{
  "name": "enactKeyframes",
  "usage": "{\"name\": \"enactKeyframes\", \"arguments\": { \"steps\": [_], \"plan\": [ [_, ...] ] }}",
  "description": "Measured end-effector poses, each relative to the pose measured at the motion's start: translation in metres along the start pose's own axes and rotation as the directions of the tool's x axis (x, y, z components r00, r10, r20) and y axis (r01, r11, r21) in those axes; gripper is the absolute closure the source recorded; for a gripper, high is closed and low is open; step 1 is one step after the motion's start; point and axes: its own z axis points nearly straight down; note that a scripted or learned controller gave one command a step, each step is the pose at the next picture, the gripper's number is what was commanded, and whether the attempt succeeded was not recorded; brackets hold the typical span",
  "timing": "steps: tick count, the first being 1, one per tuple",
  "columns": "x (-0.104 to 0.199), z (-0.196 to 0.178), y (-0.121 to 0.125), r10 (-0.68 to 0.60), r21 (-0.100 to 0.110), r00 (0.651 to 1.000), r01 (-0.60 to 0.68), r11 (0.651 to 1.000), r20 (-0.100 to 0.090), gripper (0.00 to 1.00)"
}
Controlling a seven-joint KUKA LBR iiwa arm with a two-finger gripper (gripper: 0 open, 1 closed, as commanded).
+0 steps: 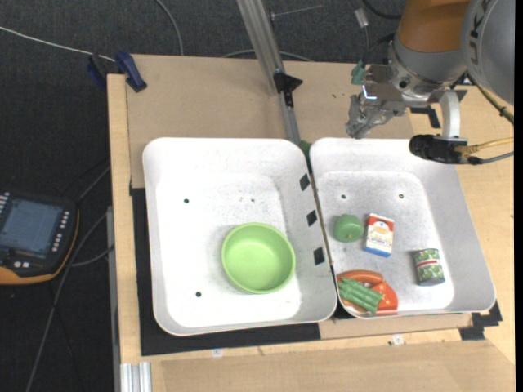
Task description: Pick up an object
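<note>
A: Where is the gripper (360,126)?

B: High in the view, hanging over the wooden bench (204,96) just past the far rim of the right bin (458,219). The grey arm (458,23) with its orange band reaches in from the right above it.

A: Is it holding anything?

B: Nothing shows between its tips. Whether it is released or clenched I cannot tell; the tips run together into one dark point at this angle.

A: What could it pick up?

B: Four things, all in the right bin, nearer the viewer than the gripper. A green ball (349,228) lies almost straight below it in the view, close to the divider. Just right of the ball stands a small carton (378,234), white and orange with a blue edge. Further right and lower lies a small green can (428,266). At the near rim, below the ball, sits a red plate of vegetables (367,291), with green pieces on top.

A: And on the other side?

B: The left bin (163,178) lies down and left of the gripper. It holds a green bowl (257,257), upright, well apart from the gripper. A metal pole (265,47) rises to the gripper's left. Far left, off the bench, lies a handheld controller (33,235) with a screen.
</note>
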Motion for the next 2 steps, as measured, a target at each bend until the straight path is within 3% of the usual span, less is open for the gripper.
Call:
{"name": "enactKeyframes", "arguments": {
  "steps": [2],
  "plan": [
    [0.092,0.036,-0.029,0.001,0.001,1.0,-0.001,1.0,0.0,1.0]
  ]
}}
